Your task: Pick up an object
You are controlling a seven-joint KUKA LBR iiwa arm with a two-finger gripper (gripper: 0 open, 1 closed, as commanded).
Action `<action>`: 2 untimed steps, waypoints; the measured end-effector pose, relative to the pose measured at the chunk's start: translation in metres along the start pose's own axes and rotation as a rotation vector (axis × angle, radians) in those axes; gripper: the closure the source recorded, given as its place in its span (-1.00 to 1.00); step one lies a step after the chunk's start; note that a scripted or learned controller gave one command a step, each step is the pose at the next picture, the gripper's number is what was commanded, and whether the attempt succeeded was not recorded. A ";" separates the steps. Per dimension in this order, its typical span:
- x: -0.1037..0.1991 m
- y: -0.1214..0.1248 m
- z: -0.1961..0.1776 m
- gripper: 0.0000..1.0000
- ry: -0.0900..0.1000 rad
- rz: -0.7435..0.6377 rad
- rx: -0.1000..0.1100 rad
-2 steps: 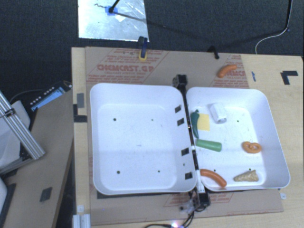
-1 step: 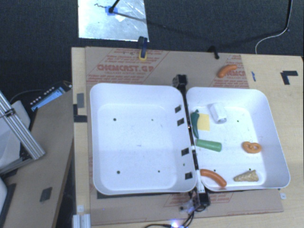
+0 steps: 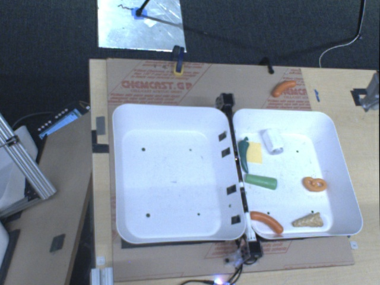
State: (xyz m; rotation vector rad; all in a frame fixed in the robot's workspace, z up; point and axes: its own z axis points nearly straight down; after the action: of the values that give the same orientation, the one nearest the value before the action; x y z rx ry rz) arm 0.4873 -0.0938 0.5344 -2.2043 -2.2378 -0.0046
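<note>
**A:** Where do you stand on the pick?

**B:** You haven't started. From the left: the left shallow white bin offers you nothing. The right white bin holds your candidates: a green plastic cylinder, a curved orange sausage and an orange pretzel.

**A:** And the jaws?

**B:** The grey arm tip sits at the table's far right, well apart from the candidates. I cannot tell whether the jaws are wide or narrow. I'd say you next bring it over the pretzel, which lies clear of its neighbours.
</note>
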 end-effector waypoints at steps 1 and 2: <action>-0.092 -0.003 -0.001 1.00 -0.006 0.020 -0.003; -0.114 -0.003 -0.001 1.00 -0.005 0.015 -0.002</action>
State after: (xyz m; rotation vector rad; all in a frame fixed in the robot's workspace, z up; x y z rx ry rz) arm 0.4864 -0.2075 0.5353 -2.2251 -2.2246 -0.0015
